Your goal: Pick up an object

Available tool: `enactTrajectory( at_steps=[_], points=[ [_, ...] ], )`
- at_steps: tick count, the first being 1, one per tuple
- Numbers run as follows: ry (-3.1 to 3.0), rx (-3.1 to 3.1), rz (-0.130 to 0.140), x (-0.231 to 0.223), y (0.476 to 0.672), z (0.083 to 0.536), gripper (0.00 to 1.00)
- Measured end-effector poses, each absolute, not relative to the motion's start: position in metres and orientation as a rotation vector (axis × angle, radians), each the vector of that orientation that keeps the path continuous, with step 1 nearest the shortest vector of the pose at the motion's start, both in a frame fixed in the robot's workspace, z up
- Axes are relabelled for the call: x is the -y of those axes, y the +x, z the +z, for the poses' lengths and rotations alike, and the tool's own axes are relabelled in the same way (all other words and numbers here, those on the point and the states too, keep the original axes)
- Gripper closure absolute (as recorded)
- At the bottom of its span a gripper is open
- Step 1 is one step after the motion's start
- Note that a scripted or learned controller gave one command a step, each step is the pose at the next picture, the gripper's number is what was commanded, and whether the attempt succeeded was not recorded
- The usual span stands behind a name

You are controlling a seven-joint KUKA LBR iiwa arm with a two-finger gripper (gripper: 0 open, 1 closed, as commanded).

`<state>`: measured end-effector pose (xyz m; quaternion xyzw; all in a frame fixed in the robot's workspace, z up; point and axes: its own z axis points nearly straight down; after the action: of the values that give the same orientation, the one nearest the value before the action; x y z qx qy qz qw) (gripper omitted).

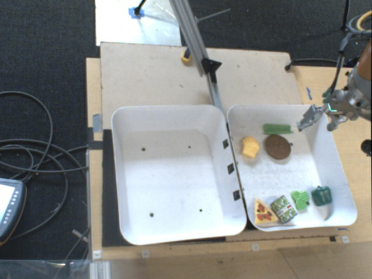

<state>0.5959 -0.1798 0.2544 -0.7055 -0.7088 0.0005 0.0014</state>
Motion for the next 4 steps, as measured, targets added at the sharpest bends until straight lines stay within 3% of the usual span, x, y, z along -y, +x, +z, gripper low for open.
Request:
enactTrajectory(
  at_steps=[1,2,4],
  points=[
    [-2.216,2.229,-0.001,0.180,0.597,0.257,0.00],
    [-2.215,2.224,0.003,0.179,0.604,0.198,0.00],
    [-2.219,2.220,0.003,0.190,0.593,0.107,0.00]
  ],
)
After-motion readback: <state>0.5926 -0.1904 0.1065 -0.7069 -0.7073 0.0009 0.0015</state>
